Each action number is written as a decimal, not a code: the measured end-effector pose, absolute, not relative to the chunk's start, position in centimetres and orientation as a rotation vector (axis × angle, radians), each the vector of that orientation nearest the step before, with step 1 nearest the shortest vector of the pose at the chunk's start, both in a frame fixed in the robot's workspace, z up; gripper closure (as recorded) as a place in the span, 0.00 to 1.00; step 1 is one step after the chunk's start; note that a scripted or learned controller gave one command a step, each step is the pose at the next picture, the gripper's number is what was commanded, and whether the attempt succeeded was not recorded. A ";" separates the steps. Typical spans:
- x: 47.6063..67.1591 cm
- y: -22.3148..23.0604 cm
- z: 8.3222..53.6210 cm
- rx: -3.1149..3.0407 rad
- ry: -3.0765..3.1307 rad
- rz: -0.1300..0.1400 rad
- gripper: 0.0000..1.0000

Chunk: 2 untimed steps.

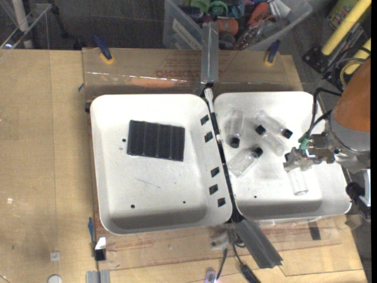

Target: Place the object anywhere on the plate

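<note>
Nearest us, the wooden surface [47, 217] carries both white bins. In the right bin [259, 199], a clear bottle [299, 181] lies by the near right side, just below the end effector [296, 160], which reaches in from the right; whether its grip is wide or closed on anything, I cannot tell. Farther back, three more clear bottles with black caps [259, 137] lie clustered. Across the divider, the dark ridged plate [156, 140] rests flat in the left bin [112, 175]. Beyond, a tub of colourful toys [235, 7].
</note>
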<state>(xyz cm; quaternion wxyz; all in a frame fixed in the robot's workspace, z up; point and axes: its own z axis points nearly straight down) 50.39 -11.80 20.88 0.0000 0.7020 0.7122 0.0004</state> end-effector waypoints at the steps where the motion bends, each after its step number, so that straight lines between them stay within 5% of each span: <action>1: 47.9 -9.6 25.7 2.495 1.910 -0.003 1.00; 2: 47.9 -11.0 27.6 2.708 1.593 -0.004 1.00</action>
